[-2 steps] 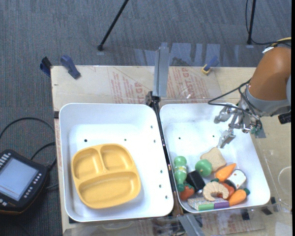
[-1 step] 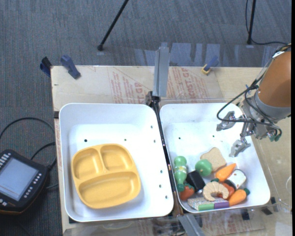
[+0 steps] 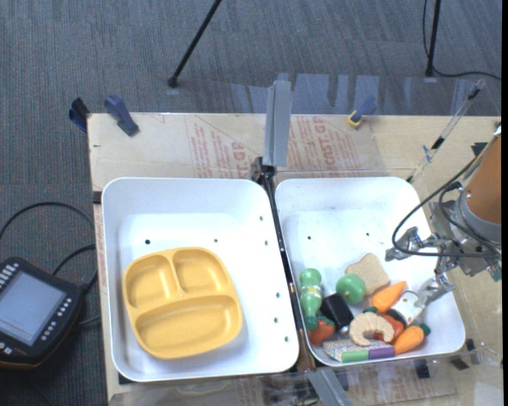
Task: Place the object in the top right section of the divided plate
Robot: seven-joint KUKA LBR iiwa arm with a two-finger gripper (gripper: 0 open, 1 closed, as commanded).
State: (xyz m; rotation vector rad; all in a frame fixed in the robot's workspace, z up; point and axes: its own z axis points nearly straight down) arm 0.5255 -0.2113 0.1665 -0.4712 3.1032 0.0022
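Grey carpet surrounds a plywood-topped desk (image 3: 229,146) carrying two shallow white bins. Far to the claw's left, in the left-hand white bin (image 3: 118,205), lies the yellow three-section divided plastic plate (image 3: 183,301), its top right section bare. Nearer, just left of and below the claw, the right-hand white bin (image 3: 347,194) holds a heap of small toy foods: green round pieces (image 3: 350,288), a tan bread-shaped slice (image 3: 368,270), orange plastic carrots (image 3: 389,295) and a ring-shaped biscuit piece (image 3: 375,326). Which one is meant I cannot tell. They look light, stiff and smooth, so likely slippery; a carrot's narrow body seems the surest hold. The claw (image 3: 434,292) hangs over the heap's right side; whether it is open I cannot tell.
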